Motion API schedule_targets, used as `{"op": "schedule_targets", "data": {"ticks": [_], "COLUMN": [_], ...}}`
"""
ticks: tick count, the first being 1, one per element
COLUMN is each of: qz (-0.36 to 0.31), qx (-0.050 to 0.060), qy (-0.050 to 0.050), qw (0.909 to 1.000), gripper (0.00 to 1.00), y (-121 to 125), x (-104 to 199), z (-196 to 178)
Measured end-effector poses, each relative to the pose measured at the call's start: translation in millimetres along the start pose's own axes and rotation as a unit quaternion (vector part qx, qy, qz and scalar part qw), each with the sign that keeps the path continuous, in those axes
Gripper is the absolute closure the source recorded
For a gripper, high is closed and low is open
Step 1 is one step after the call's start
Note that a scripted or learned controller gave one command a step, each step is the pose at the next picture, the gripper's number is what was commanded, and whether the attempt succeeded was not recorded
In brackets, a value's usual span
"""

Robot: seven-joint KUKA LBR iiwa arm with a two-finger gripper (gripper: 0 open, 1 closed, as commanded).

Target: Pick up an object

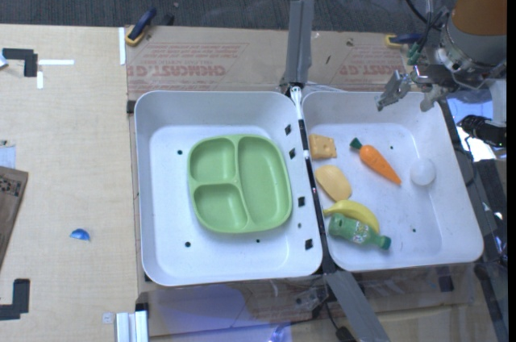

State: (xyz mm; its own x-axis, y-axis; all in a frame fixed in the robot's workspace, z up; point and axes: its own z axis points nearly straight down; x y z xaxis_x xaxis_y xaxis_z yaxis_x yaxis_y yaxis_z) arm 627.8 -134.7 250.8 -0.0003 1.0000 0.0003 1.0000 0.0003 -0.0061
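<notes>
The pincer (409, 93) hangs above the far edge of the right bin (451, 239), fingers spread, holding nothing. In that bin lie a carrot (379, 163), a white ball (422, 173), a banana (355, 210) and a green bottle (357, 231). The left bin (161, 243) holds a green divided plate (240, 183).

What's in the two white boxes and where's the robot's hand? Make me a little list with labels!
left bin: green divided plate
right bin: toy carrot, white ball, banana, green bottle, yellow potato-shaped piece, small tan piece
gripper: above the right bin's far edge, holding nothing
fingers: open
</notes>
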Motion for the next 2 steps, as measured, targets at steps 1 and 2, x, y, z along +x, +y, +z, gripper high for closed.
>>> {"op": "schedule_targets", "data": {"ticks": [1,2], "qz": [-0.18,-0.235], "qx": [-0.001,-0.003], "qy": [0.0,-0.001], "qw": [0.9836,0.9719], "gripper": [0.0,0.0], "y": [-7.4,-46.7], "x": [12.4,0.2], "z": [76.5,160.4]}}
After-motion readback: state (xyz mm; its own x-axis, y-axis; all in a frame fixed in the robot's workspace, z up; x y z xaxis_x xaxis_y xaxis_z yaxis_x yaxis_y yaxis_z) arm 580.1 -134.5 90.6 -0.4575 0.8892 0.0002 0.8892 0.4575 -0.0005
